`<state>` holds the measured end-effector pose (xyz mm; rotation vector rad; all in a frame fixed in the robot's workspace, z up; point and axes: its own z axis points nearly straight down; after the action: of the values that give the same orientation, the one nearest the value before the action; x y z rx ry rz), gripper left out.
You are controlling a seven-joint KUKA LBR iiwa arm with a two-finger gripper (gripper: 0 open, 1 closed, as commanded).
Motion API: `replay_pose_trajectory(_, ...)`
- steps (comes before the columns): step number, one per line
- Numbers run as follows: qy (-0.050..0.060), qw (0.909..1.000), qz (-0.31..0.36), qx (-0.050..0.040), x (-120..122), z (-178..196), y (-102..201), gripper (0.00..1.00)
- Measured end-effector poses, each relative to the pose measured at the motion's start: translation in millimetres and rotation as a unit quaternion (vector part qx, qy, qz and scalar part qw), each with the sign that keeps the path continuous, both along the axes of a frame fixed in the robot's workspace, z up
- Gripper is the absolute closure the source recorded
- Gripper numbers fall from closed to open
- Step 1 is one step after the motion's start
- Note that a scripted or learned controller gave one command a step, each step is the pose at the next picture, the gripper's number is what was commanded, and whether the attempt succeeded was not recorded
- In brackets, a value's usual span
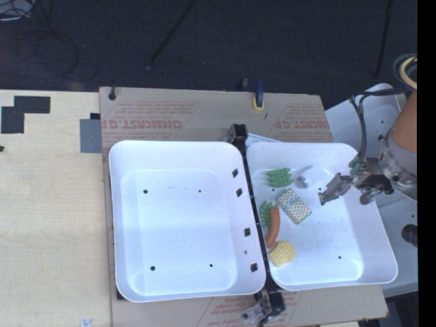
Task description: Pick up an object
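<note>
Nearest to the camera, a yellow corn piece [282, 253] lies at the near left corner of the right bin [368, 268]. Just behind it an orange carrot [273, 226] lies along the left wall, touching a green leafy piece [265, 212]. Right beside the carrot is a checkered small box [294, 206], and farther back another green piece [278, 177]. Over the right part of this bin the fingers [334, 188] of the gripper [349, 189] hang spread apart, with nothing between them, well apart from the box. On the left, the left bin [122, 216] sits on the tabletop [48, 203]
</note>
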<state>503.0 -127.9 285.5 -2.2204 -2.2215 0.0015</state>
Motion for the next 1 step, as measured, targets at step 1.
replay_pose_trajectory(1, 0.001, 1.0000, 0.000, 0.0002, -0.1, 9.7, -0.9, 1.00)
